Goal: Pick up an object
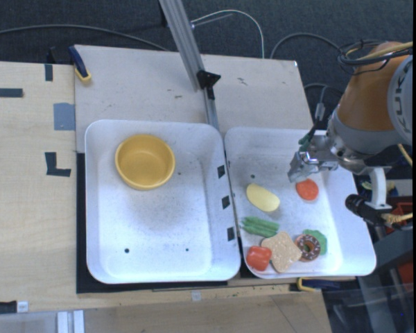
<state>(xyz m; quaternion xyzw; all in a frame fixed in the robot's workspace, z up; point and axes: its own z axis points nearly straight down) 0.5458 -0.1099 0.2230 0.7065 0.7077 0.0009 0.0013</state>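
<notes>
Two shallow white bins sit side by side on the bench (pixel 145 82), the left bin (pixel 97 207) filling the middle of the frame and the right bin (pixel 347 255) lying toward the lower right. In the upper left part of the left bin stands a yellow bowl (pixel 145 161), upright and well apart from everything else. The right bin holds the small objects: a yellow lemon-shaped piece (pixel 263 198) near its centre, a green bean pod (pixel 261 225) just below that, a slice of toast (pixel 283 250) at the bin's lower edge, a red pepper-like piece (pixel 258 257) touching the toast on its left, and a brown doughnut (pixel 308 246) on the toast's right, lying on or against something green (pixel 317 239). A small red-orange round piece (pixel 307 189) lies in the right half of this bin, well apart from the lower cluster. The arm (pixel 374 103), grey with an orange band, comes in from the right edge of the frame, and its hand (pixel 304 166) hangs over the upper right part of the right bin, just above and slightly left of the red-orange piece. Nothing is visible between the fingers, and whether they are spread or closed cannot be told from this angle. A metal pole (pixel 184 37) slants down from the top of the frame to the gap between the bins, and cables (pixel 243 16) trail across the dark floor at the top.
</notes>
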